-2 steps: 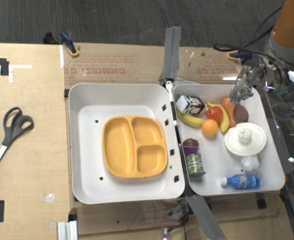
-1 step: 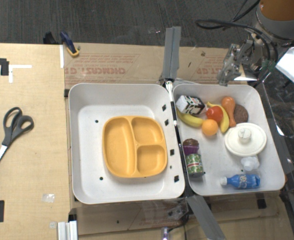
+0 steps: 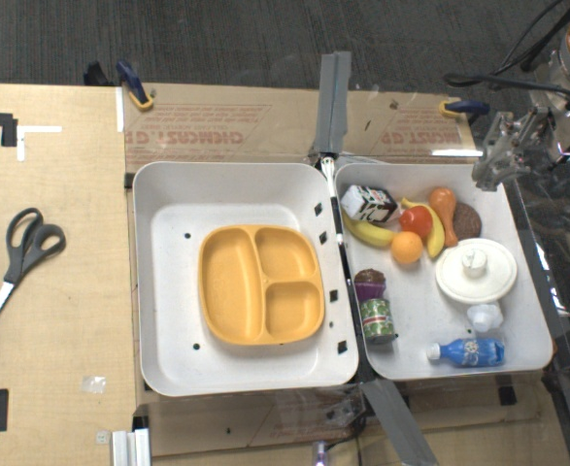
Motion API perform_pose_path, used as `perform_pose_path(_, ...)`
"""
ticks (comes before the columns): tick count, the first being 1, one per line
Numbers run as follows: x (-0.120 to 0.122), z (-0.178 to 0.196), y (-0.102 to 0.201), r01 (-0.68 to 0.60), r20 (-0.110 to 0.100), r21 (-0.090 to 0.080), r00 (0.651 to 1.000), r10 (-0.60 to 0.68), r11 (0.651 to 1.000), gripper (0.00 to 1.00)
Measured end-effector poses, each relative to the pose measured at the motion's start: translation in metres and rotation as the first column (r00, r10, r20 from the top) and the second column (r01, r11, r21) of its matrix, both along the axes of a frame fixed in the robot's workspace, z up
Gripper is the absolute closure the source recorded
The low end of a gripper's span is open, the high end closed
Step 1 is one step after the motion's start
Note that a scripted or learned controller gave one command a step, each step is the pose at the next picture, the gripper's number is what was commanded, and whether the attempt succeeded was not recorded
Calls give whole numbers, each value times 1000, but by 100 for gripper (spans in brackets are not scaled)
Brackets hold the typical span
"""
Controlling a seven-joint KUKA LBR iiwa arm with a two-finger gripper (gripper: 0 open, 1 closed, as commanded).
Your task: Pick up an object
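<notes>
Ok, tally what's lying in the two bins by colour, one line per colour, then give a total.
Yellow: 2, divided plate, banana
Orange: 2, orange ball, carrot-like piece
Red: 1, tomato
Brown: 1, round lump
White: 2, lidded dish, carton
Green: 1, can
Blue: 1, bottle
Total: 10

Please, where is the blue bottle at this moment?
In the camera view, the blue bottle lies on its side in the right bin, near its front right corner, just below the white lidded bowl.
</notes>
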State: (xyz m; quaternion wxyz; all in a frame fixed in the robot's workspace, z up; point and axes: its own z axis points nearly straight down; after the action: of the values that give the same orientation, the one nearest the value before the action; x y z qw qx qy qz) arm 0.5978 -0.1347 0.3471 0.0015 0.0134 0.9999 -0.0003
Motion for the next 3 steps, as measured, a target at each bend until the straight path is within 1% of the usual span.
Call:
perform_pose_path(1,27,41,66,67,2,1,998,-67,998,100)
perform_pose_path(2,57,9,-80,-175,3,-1,985,175,985,100)
perform_pose_path(3,63,24,-31,-327,4,-2,945,327,945,100)
